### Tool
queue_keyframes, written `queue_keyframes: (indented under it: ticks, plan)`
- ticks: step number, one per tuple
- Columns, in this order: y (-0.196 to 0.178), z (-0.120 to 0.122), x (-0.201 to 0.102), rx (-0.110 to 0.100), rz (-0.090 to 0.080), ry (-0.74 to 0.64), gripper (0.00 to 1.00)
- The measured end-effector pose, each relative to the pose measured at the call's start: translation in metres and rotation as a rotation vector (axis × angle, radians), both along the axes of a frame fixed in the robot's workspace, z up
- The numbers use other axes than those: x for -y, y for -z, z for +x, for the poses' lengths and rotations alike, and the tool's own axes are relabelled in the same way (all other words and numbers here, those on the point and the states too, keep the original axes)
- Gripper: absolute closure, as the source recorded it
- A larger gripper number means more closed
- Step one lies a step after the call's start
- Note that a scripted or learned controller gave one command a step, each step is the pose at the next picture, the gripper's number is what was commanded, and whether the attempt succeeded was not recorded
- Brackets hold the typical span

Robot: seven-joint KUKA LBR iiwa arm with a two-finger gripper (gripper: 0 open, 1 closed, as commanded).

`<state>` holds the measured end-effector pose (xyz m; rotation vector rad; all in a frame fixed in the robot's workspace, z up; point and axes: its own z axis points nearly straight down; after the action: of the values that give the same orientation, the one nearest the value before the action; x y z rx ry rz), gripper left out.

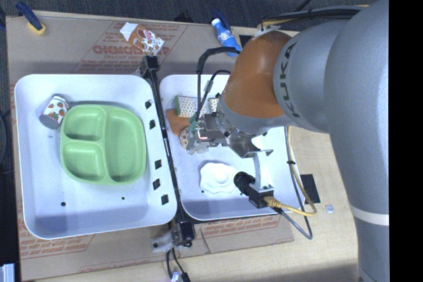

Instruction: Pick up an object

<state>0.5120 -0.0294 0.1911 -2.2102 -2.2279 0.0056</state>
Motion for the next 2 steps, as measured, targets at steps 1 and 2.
queue_keyframes:
  ticks: [1, 2]
  plan:
    - [0.0, 0.0, 0.001, 0.001, -0.001, 0.001, 0.0]
    - [-0.022, -0.036, -0.025, 0.0, 0.0, -0.001, 0.0]
